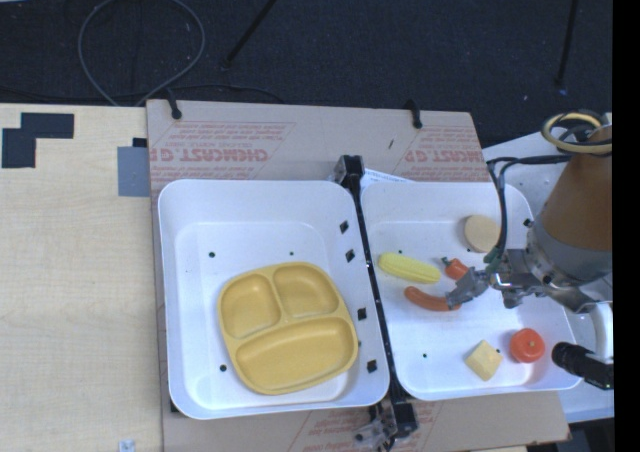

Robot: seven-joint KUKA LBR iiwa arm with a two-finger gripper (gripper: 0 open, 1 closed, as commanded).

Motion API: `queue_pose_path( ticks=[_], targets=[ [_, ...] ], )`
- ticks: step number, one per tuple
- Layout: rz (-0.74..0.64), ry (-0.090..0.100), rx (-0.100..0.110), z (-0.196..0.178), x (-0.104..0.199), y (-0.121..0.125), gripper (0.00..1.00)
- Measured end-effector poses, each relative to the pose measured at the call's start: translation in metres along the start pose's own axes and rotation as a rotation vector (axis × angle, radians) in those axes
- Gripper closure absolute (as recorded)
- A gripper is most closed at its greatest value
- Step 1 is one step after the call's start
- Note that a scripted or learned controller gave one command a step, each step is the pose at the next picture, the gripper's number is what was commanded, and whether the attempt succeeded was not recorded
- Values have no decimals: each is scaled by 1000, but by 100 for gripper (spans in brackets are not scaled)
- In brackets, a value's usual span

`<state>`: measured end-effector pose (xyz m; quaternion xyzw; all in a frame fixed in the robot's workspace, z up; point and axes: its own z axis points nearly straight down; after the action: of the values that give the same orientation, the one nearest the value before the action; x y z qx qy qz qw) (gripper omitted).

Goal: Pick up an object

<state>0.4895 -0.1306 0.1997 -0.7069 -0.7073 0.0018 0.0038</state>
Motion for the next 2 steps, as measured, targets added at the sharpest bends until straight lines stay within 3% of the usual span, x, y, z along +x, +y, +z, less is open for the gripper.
queue_pose_path(
  ticks=[2],
  targets=[
    [1, 0, 0, 96, -11, 5, 0]
  ],
)
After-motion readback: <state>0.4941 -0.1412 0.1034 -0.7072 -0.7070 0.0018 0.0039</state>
